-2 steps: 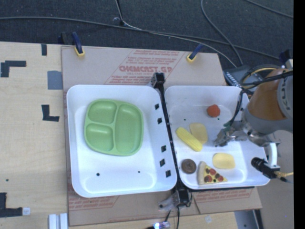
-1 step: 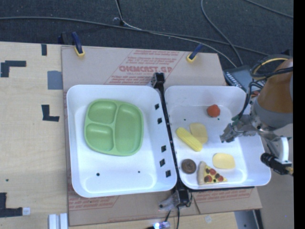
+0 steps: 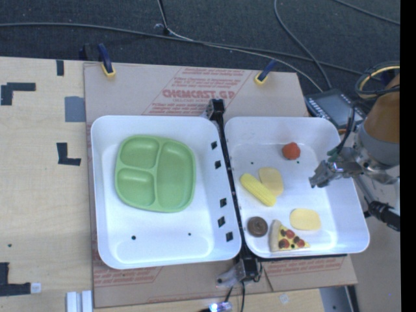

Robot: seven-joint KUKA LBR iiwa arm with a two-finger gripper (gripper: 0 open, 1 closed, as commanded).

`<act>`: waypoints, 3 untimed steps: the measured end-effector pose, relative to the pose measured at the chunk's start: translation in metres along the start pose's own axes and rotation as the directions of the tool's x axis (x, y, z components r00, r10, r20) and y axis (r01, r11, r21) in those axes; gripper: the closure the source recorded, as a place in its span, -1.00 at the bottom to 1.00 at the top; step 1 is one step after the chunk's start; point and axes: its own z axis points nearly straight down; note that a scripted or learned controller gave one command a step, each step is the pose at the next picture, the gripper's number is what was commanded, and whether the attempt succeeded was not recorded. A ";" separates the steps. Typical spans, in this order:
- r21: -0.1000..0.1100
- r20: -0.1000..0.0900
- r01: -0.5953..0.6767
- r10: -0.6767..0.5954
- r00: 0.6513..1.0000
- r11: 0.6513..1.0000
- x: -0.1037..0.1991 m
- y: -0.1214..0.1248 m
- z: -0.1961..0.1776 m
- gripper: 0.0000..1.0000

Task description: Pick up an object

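Pincer [image 3: 320, 177] hangs over right bin [image 3: 325, 130], right of frame; open or closed, can't tell. Nearest target: yellow disc [image 3: 305, 219], lower right. Probably light rigid plastic, slippery; grip across its edges.

Two bins side by side on the desk, left bin [image 3: 104, 194] and right bin [image 3: 338, 239] touching along a central divider. In the left bin, a divided plate [image 3: 156, 173] toward its far left corner. In the right bin: ball [image 3: 291, 151] near the far edge; corn cob [image 3: 257, 190] and chip [image 3: 272, 179] touching mid-bin; cookie [image 3: 257, 225], pizza slice [image 3: 286, 237] and oval piece [image 3: 305, 219] along the near edge. Hand [image 3: 323, 176] over the right edge.
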 end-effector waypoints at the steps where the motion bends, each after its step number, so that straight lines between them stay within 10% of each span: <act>1: -0.001 0.001 0.000 0.000 1.000 1.000 0.000 0.001 -0.049 1.00; 3: 0.003 -0.003 0.007 -0.007 1.000 1.000 0.108 0.020 -0.061 1.00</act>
